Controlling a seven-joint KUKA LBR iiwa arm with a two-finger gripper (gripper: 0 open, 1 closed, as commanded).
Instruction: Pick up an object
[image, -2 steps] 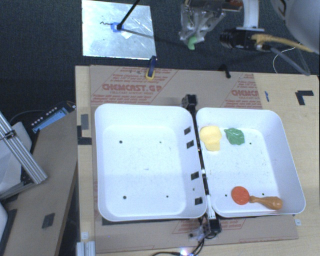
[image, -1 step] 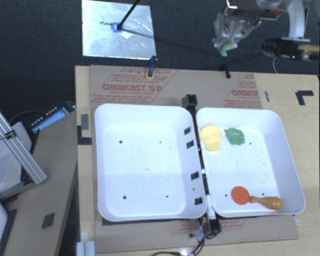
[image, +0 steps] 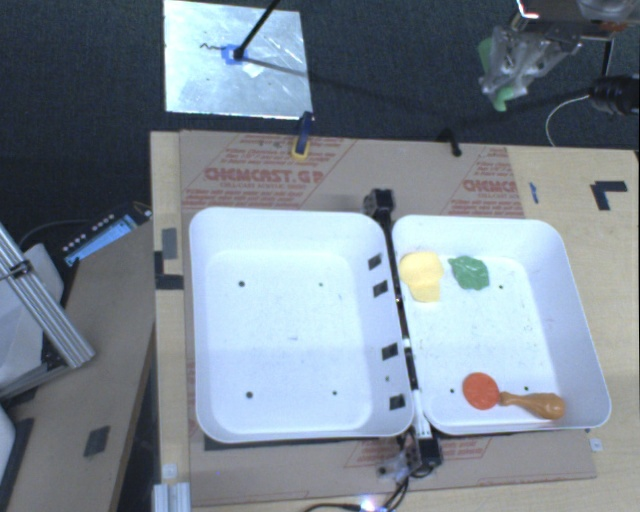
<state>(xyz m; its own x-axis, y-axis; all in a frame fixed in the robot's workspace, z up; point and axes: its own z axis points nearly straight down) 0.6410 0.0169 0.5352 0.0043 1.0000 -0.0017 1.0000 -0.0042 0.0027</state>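
Note:
The right bin (image: 560, 300) holds three things. A pale yellow lump (image: 422, 275) lies at its far left corner, and a crumpled green piece (image: 468, 271) sits just right of it. An orange round-headed object with a tan handle (image: 497, 396) lies near the front wall. My gripper (image: 505, 85) hangs high at the top right of the camera view, well beyond the bench's far edge and away from both bins. A small green patch shows at its lower end; I cannot tell what it is.
The left bin (image: 210, 300) stands beside the right one, with a black hinge strip (image: 392, 320) between them. A silver sheet (image: 236, 60) lies on the floor at the back left. Cables (image: 580, 100) trail near the gripper.

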